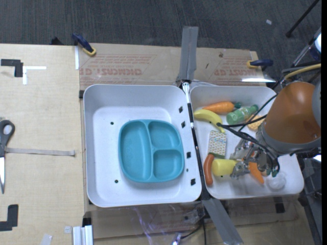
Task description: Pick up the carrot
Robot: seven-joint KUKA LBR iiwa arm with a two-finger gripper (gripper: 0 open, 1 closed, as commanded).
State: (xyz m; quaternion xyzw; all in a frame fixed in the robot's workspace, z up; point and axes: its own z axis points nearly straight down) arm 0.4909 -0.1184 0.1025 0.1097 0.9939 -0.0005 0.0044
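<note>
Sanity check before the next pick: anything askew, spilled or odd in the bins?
Nothing spilled or damaged. All the food sits crowded in the right bin: carrot, banana, green bottle. The gripper is down in that clutter near the front, away from the carrot at the back. The teal tray lies flat in the left bin.

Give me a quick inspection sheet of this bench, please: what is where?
Surface: two white bins, left bin and right bin.
Job's things: carrot at the right bin's far side.
Clutter: teal plate in the left bin; banana, green bottle, second carrot in the right.
Grippers: gripper low in the right bin.
Cables: black cable crossing the right bin.
Surroundings: scissors, blue clamps.
</note>
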